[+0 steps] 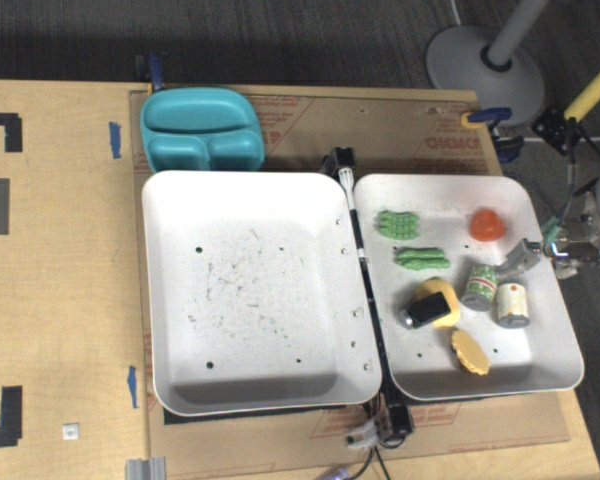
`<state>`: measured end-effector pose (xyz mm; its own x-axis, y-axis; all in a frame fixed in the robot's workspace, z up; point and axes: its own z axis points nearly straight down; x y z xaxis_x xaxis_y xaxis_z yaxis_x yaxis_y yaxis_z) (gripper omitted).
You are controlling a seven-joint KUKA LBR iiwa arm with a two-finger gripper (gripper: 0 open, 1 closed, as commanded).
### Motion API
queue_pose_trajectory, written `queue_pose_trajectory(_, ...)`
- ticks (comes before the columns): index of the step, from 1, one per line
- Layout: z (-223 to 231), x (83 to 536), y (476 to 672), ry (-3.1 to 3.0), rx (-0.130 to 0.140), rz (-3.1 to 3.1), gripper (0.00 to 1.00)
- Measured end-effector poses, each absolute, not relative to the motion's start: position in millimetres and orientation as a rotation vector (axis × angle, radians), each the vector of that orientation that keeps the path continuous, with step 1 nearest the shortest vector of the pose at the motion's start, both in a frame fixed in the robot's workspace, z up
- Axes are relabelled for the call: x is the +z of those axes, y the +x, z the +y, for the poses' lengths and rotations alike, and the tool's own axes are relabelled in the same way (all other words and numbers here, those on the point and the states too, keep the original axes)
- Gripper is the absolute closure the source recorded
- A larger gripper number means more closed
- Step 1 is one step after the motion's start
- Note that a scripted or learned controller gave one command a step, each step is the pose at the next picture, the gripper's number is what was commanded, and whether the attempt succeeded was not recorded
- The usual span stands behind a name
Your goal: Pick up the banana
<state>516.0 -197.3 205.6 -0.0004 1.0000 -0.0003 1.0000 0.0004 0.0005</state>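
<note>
Banana: the short yellow banana [470, 352] is seen lying near the front edge of the right white bin [550, 368].
Neighbours: a yellow-and-black block [430, 305] and two small cans [496, 295] are placed just behind it.
Gripper: the metal gripper [532, 252] is seen at the bin's right rim; its opening cannot be told.

Little of the robot visible at the right bin's [540, 378] right edge. Gripper [536, 251]: small, metallic silver-grey, thin fingers, blurry, a teal-green spot near its base. Behind it a boxy grey-and-black wrist block [585, 248] with thin dark cables [572, 183] looping above. Finer detail too small to tell.
</note>
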Motion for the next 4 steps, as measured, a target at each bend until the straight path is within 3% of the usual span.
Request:
queue_pose_trajectory(1, -112, 122, 482.3, 2.055, 0.000, 2.379, 0.00)
queue_pose_trajectory(2, -112, 132, 483.2, 2.054, 0.002, 2.375, 1.00)
queue_pose_trajectory(3, -43, 185, 491.2, 1.521, 0.003, 2.745, 1.00)
queue_pose_trajectory(4, -43, 195, 492.5, 1.520, 0.005, 2.740, 1.00)
